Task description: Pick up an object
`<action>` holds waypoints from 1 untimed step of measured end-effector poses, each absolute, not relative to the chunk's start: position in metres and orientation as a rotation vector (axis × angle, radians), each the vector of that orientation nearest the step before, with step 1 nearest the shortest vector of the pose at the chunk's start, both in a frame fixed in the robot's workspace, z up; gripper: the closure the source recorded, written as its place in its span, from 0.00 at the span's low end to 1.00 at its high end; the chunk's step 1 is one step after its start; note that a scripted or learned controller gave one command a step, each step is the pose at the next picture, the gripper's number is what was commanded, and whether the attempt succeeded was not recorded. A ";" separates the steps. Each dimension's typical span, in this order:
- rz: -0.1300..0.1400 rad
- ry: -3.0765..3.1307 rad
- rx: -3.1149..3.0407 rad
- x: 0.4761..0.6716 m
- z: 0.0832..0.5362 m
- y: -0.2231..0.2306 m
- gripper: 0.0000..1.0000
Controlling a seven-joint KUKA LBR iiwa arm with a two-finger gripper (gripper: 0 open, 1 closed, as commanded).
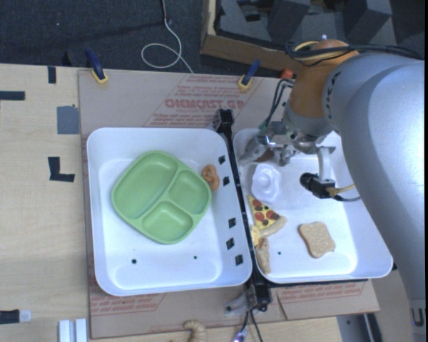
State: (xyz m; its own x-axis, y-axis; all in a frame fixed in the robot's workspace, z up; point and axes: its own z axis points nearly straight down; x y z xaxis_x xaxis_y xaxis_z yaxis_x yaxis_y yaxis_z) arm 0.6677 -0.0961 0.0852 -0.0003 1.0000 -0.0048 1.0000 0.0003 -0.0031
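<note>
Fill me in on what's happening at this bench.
A grey robot arm reaches in from the right, its hand low at the far end of the right bin, just above a white object. A pizza slice and a piece of toast lie nearer. The left bin holds a green divided plate and a small pastry.

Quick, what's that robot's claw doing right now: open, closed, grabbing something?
Gripper: cannot be told; it sits low in the right bin, just above a white object.
</note>
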 end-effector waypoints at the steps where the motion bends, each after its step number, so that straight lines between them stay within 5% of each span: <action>1: -0.003 2.221 2.221 0.668 0.084 -0.108 0.00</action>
